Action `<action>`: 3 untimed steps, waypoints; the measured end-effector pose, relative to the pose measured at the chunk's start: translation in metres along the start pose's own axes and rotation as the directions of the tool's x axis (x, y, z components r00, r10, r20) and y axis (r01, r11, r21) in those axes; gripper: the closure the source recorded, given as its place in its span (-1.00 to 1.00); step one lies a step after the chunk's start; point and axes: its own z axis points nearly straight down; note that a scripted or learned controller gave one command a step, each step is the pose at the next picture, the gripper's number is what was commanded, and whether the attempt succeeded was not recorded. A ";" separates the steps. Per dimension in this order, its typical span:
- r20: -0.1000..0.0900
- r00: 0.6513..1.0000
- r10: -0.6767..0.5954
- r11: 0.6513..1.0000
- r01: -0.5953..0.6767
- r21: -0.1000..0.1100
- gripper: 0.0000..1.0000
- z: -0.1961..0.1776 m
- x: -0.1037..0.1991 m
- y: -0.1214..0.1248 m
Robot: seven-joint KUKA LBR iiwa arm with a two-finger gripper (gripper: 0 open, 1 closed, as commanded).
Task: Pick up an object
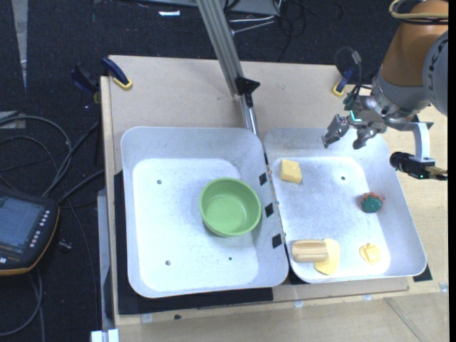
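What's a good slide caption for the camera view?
Open gripper hovers over the right bin's far edge; green bowl sits in the left bin.

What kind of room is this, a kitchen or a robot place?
Probably a robot lab, not a kitchen. A robot arm's claw hangs over two white bins of toy-like things, with cables on the floor and a control tablet beside the bench.
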 end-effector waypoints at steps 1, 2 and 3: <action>0.000 1.000 0.000 1.000 0.000 0.000 -1.00 0.000 0.000 0.000; -0.001 1.000 -0.001 1.000 0.001 0.005 -1.00 0.060 0.006 -0.006; -0.001 1.000 0.000 1.000 0.000 0.005 -1.00 0.113 0.006 -0.007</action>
